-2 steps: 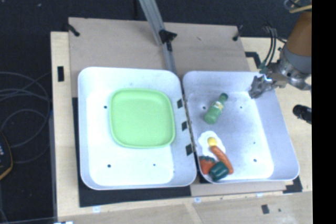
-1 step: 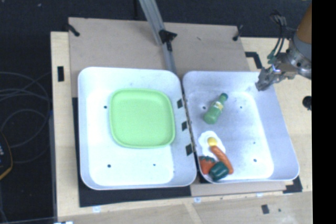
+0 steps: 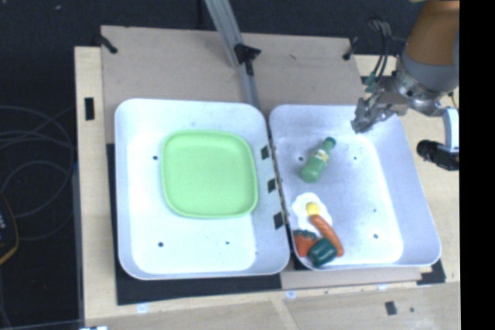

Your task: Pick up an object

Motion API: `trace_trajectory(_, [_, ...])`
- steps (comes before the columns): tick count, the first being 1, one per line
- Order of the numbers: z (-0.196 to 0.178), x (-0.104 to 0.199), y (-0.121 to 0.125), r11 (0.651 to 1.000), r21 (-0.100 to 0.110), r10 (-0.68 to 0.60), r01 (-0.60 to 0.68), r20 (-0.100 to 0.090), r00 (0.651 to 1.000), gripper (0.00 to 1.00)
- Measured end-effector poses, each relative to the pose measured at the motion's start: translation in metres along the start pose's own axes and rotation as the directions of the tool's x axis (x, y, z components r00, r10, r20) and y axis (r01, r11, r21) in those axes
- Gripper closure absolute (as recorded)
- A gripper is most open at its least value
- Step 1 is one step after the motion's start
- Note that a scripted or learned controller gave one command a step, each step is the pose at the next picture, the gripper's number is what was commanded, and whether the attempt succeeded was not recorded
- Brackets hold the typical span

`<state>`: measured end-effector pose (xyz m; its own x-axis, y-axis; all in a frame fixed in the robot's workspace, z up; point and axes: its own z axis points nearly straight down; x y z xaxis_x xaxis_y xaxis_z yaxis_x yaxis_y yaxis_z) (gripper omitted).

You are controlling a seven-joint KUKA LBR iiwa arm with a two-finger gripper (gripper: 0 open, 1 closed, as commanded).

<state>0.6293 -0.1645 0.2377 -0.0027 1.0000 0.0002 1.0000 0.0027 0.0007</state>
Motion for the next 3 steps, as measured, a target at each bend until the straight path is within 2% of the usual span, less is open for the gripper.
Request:
trace_trajectory(1, [-0.011,0.051,0.003,1.0,-0.001,-0.001,0.001,-0.001,1.0,1.0])
trace_trajectory(3, [0.005,0.162,0.012,1.0,0.0,-0.001,0.001,0.0,1.0,1.0])
